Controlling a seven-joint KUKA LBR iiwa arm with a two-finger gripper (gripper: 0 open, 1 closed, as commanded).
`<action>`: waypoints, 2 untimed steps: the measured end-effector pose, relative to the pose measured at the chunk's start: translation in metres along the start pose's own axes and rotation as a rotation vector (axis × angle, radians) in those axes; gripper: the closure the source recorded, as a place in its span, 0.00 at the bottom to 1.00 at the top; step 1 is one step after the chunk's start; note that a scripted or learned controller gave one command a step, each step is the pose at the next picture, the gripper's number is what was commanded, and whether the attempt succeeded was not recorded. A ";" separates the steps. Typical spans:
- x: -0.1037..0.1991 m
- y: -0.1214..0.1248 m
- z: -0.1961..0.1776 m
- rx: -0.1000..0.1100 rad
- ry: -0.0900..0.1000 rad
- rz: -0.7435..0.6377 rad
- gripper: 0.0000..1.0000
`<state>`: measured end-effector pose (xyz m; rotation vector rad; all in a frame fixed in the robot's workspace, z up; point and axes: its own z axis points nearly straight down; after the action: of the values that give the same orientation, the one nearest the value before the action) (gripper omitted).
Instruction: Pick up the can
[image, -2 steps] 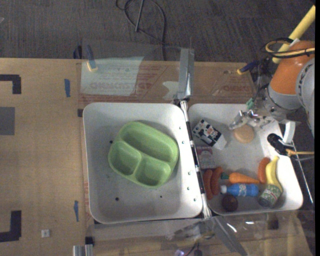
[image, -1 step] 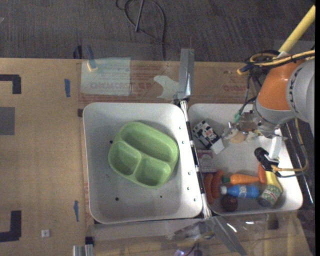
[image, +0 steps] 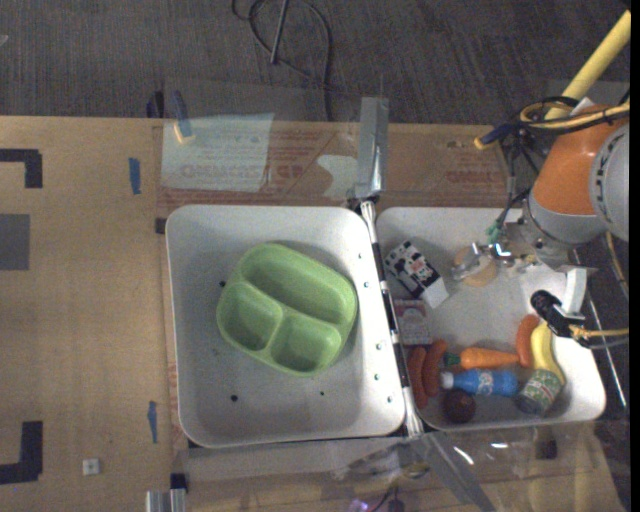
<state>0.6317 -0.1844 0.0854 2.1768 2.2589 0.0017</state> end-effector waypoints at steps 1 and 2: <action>-0.026 0.010 -0.001 0.004 0.018 0.064 0.00; -0.028 0.011 -0.012 -0.003 0.010 0.063 1.00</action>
<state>0.6439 -0.2115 0.0979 2.2500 2.1930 0.0161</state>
